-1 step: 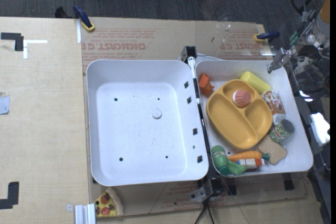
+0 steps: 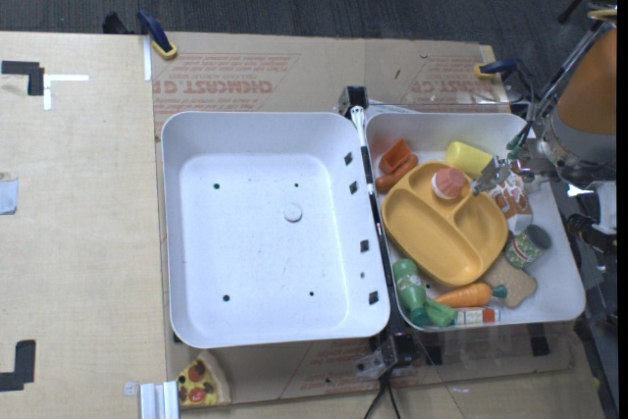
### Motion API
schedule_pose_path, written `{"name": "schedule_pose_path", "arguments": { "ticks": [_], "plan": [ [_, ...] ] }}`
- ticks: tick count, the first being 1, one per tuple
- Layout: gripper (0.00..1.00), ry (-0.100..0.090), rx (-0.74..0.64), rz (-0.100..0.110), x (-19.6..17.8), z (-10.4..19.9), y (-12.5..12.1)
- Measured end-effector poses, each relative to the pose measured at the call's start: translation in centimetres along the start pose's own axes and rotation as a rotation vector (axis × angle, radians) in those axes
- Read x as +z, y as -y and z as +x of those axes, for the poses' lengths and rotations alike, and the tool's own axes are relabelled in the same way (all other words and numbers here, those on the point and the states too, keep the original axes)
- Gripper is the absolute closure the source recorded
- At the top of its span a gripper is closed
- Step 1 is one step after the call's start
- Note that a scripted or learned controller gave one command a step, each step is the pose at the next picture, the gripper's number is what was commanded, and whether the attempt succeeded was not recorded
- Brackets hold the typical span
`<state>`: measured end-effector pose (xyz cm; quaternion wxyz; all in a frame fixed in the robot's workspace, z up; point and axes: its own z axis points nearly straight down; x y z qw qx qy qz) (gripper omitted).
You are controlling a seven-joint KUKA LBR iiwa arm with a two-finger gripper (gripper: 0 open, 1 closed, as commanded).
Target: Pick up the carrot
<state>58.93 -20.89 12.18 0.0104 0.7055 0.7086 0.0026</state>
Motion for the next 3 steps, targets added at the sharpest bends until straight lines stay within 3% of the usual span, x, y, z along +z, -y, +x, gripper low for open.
{"name": "schedule_pose_path", "arguments": {
  "ticks": [1,2,3],
  "plan": [
    [0.0,0.021,0.091,-0.039,0.7,2.7,4.8],
    [0.0,0.002,0.081,0.006,2.4,6.0,10.9],
    [1.0,0.005,0.087,-0.004,1.2,5.7,10.5]
  ]
}}
